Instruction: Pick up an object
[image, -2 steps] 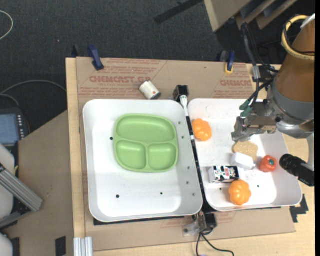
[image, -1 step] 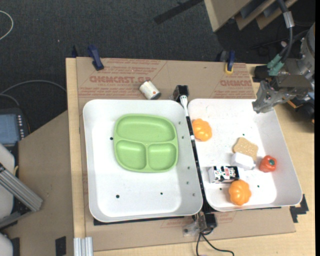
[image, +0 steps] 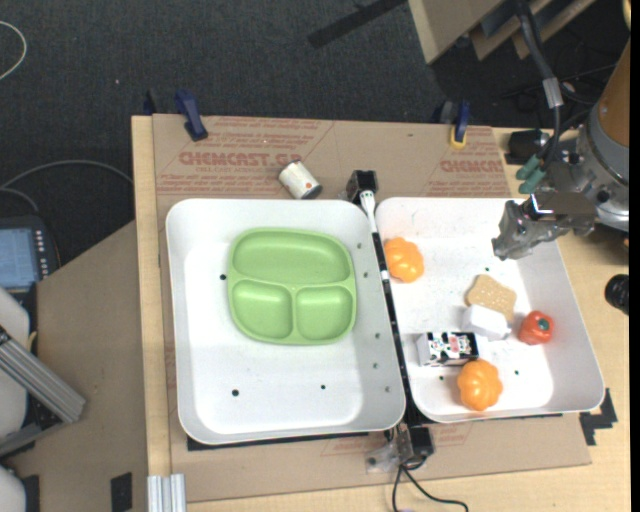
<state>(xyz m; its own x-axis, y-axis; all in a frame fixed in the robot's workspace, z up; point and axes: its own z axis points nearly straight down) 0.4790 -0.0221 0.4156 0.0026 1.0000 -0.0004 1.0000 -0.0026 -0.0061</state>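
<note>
Your gripper (image: 512, 240) hovers over the right bin's (image: 440, 218) far right corner; whether it is open, you cannot tell. The nearest object, a tan sponge (image: 490, 293), lies just below-left of it.

The arm (image: 610, 130) enters at the right edge of the camera view, above the right bin (image: 575, 385), as a broad rounded body in grey metal with a band of orange-tan across its upper part. Black cables run down along it from the top of the frame, one carrying a pale connector, and a small teal piece sits beside a dark bracket at the wrist. Beneath this the claw (image: 512, 240) is a blocky assembly of dull grey and silver metal, with darker shadowed recesses on its sides.
</note>
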